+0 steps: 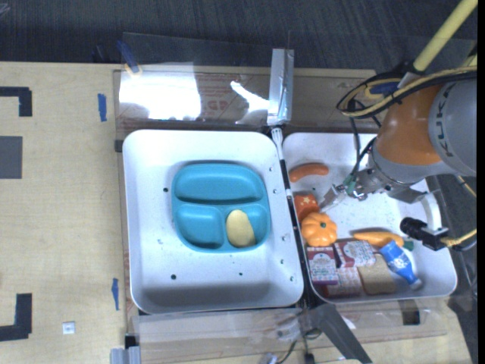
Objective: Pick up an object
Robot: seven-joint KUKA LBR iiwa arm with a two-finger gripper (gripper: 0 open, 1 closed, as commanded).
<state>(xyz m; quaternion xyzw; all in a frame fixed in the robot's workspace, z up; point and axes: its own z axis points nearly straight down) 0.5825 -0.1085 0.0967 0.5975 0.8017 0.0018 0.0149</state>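
Observation:
My gripper reaches into the right bin from the right, with the orange-banded wrist above it. Its tip sits just right of a small red tomato-like piece and above an orange pumpkin. An orange-red sausage lies farther back in the same bin. Nothing shows as lifted by the gripper.
The right bin also holds a carrot, a blue bottle, a red-and-white packet and a brown block along its front. The left bin bears a blue divided plate with a yellow piece on it.

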